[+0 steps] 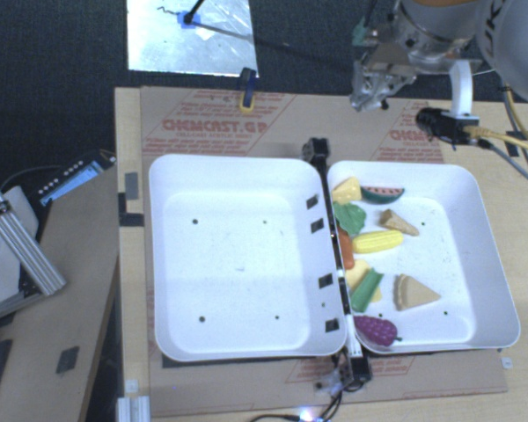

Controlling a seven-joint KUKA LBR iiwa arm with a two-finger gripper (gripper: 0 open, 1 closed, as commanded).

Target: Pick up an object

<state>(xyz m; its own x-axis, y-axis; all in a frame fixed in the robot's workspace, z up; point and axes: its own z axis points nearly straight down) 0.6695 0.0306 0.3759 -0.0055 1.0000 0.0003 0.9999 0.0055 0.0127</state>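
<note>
**A:** Right, where's the gripper (370, 101)?

**B:** Up past the far edge of the right bin (488, 227), hanging over the cardboard sheet (273, 121) behind it. Nothing between its tips. Whether they're spread or pressed together, can't tell at this size.

**A:** And the objects?

**B:** All in the right bin, mostly bunched along its left wall. Watermelon slice (381, 192) and a yellow piece (346, 191) near the far left corner, corn cob (377, 241) below them, a tan wedge (399, 224) beside the cob, a green leaf (349, 216) against the wall, a bread-like triangle (414, 290) toward the middle, purple grapes (376, 329) at the near left corner. Left bin (238, 253) holds nothing to grab.

**A:** So which way does it have to go?

**B:** Toward the near edge and down. The far left corner is almost straight below the gripper, so the watermelon slice is probably the closest candidate.

**A:** Axis on the slice?

**B:** Long axis runs roughly left-right, along the bin's far edge. The cob lies about the same way, tilted a little. Likely the fingers should close across that, front to back.

**A:** Risk?

**B:** Slice sits just beside the yellow piece; crowded.
</note>
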